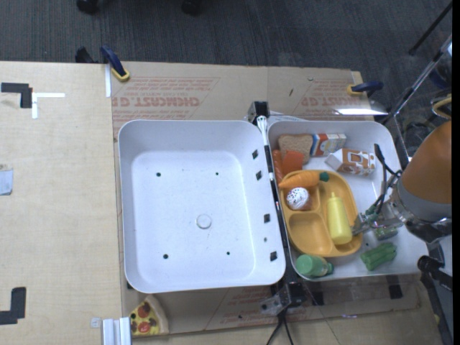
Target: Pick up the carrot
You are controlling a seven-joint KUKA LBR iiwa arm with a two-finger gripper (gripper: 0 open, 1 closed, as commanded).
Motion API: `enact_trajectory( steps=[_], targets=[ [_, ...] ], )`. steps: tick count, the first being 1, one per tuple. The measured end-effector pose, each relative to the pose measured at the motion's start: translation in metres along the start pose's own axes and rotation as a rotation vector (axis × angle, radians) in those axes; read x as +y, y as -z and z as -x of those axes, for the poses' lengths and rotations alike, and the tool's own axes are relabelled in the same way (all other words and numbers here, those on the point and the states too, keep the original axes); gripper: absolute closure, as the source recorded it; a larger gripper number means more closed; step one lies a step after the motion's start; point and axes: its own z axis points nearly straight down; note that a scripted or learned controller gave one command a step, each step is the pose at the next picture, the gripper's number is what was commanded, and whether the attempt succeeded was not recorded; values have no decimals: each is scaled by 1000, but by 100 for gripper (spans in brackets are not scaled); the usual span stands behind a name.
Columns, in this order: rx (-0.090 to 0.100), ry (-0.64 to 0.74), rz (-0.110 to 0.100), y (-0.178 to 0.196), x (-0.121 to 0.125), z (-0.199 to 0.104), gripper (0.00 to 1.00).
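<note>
Down at the right bin's right side, the tool hangs low beside the yellow divided tray; whether it is spread or closed cannot be told, and nothing is seen in its grip. One carrot lies on the tray's upper compartment, with one white ball and one yellow bottle. Two green items lie below the tray. The left bin sits alongside on the desk.

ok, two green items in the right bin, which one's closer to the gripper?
The green piece at the bin's near right corner, just below the gripper; the green cup lies farther left.
</note>
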Motion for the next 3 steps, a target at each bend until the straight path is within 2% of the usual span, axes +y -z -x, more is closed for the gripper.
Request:
enact_trajectory(
  steps=[1, 2, 3],
  targets=[
    [-3, 1, 0, -1, 0, 1, 0],
    [2, -437, -7, -3, 51, -8, 0],
    [9, -963, -13, -4, 83, -11, 0]
  ],
)
